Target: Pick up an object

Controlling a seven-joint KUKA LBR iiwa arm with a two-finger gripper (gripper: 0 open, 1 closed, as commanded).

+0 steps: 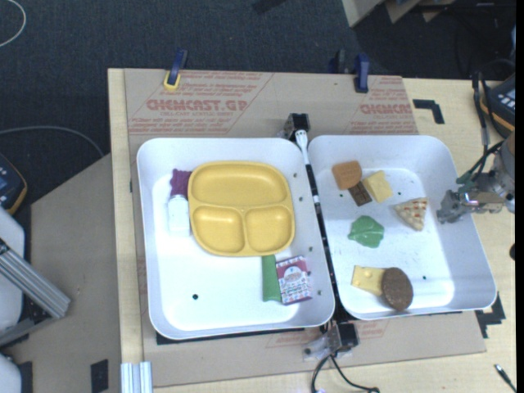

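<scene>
My claw [449, 211] sits at the right edge of the right bin [475, 252], hanging just over its rim, and from this slant I cannot tell how it is set, so I won't call it either way. Nothing of the bin's load is in it.

Closest candidate: the pizza slice [413, 212], just beside me, toward the bin's right wall. It looks like a toy — light, stiff, a flat wedge. Flat is the trouble; I'd pinch it across the two long sides near the wide crust end, where there's some thickness.

Further in, the yellow cheese block [378, 186] touches the small dark brown piece [359, 193] and the tan bread square [347, 173] near the bin's far left corner. The block is chunky with parallel faces, a kinder grip, but crowded.

The green leaf [366, 232] mid-bin looks thin and floppy; likely to slip. At the near edge the brown patty [397, 288] overlaps a yellow wedge [368, 279]: round, low, probably hard to catch.

My pick would be the pizza slice: nearest, standing apart from the rest.
</scene>
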